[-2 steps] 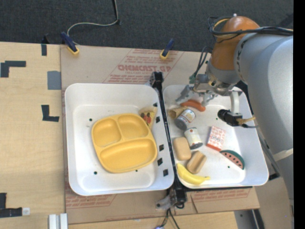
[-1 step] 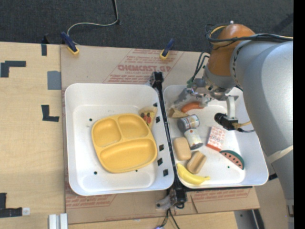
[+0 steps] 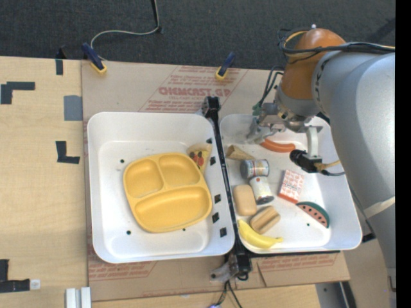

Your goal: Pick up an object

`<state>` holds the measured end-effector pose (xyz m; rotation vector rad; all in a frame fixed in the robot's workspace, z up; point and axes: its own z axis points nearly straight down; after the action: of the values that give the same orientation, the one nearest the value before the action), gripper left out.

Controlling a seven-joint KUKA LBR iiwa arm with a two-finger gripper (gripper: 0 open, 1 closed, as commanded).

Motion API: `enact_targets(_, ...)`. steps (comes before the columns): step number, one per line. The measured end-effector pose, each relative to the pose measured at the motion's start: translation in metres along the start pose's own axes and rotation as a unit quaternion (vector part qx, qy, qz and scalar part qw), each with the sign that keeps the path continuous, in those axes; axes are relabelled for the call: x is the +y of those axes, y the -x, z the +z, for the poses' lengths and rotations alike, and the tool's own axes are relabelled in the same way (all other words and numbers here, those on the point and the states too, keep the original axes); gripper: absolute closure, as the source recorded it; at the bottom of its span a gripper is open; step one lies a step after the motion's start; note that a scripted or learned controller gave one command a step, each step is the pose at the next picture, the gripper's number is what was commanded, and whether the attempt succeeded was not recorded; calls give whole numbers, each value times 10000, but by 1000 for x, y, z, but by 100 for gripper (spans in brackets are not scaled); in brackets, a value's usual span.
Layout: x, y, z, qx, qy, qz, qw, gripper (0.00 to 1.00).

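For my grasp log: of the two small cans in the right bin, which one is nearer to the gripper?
The can with the metal end, because it lies closer to the gripper. The white-and-red can is below it, toward the bin's front.

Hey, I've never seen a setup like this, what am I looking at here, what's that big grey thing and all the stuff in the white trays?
This is one picture from a camera fixed above a workbench, looking down at a slant. The big grey thing on the right is a robot arm with an orange band above its wrist. At its end is a gripper, the part that picks things up; it hangs low over the back of the right bin. Whether it holds anything cannot be told from this view.

Two shallow white bins sit side by side. The left bin holds a yellow divided plate. The right one holds toy food and small items: a banana, a watermelon slice, an orange carrot-like piece, a small can, bread-like pieces and a red and white packet.
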<state>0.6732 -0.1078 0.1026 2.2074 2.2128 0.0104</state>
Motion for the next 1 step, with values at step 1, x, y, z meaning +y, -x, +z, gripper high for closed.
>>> enact_targets(1,0,0,0,-1,-3,0,10000,0)
